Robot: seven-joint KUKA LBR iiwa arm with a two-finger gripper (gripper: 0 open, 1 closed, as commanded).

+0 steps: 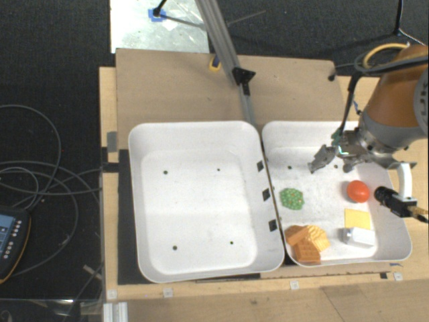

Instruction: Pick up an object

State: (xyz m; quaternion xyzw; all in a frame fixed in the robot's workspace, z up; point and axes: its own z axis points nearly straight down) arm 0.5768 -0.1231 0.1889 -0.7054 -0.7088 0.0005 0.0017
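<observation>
1. Plainly, the jaws (333,158) stand spread, pinching nothing, above the right bin (295,136).
2. Near them lies a round, glossy orange-red ball (358,191).
3. Green disc (291,198), yellow block (357,219) and orange waffle-textured piece (307,241) lie apart.

A robotics lab, by what I see.

I look down on a plywood bench (201,86) on dark carpet (47,59), loose cables (33,173) trailing left, a teach pendant (12,237) at the near left, a tripod leg (218,25) far.
</observation>
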